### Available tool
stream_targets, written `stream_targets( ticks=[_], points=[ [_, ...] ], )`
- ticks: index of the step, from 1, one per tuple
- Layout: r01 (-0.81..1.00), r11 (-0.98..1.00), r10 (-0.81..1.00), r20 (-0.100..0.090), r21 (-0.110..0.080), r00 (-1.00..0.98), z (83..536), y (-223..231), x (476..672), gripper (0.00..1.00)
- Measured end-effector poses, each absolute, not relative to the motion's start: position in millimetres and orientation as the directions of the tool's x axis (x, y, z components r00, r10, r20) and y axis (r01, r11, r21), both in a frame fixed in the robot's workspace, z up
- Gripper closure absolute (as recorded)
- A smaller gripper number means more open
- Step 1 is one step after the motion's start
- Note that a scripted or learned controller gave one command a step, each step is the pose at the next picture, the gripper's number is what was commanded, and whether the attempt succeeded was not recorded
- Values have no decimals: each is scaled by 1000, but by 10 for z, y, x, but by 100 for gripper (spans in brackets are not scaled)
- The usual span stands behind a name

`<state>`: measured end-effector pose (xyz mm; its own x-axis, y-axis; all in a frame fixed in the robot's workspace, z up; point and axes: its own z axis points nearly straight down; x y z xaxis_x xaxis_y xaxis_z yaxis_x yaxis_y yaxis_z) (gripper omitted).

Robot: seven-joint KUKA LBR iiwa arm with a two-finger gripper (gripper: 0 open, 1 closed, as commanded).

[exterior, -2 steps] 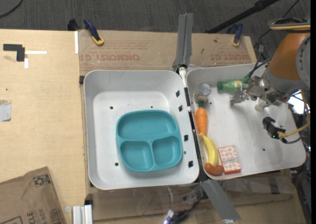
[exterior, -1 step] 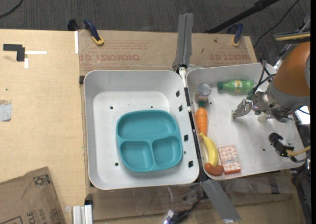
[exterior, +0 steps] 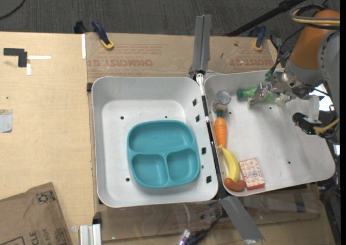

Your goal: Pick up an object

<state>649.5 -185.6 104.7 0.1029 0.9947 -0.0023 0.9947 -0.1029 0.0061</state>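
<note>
The claw hovers by a green object in the right bin, carrot nearby.

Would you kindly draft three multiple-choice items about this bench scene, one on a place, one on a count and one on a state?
1. Where does the teal plastic divided plate lie?
A. in the left white bin
B. in the right white bin
C. on the cardboard

2. How many compartments does that plate have?
A. two
B. three
C. five

3. How does the orange toy carrot lie?
A. standing upright in the bin's middle
B. flat beside the bin's left wall
C. on top of the plate

Answers:
1 A, since the plate rests on the floor of the left white bin.
2 B, since one wide section sits above two smaller ones.
3 B, since the carrot lies lengthwise in the right white bin, above the yellow toy banana, far from the claw.
</note>
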Motion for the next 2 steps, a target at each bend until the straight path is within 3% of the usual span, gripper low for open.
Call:
stream_targets(
  ticks=[1, 2],
  points=[
    [995, -89, 996, -4, 36, 90, 1088, -1857, 5960, 0],
    [993, -112, 994, -5, 27, 112, 1071, -1799, 6184, 0]
  ],
)
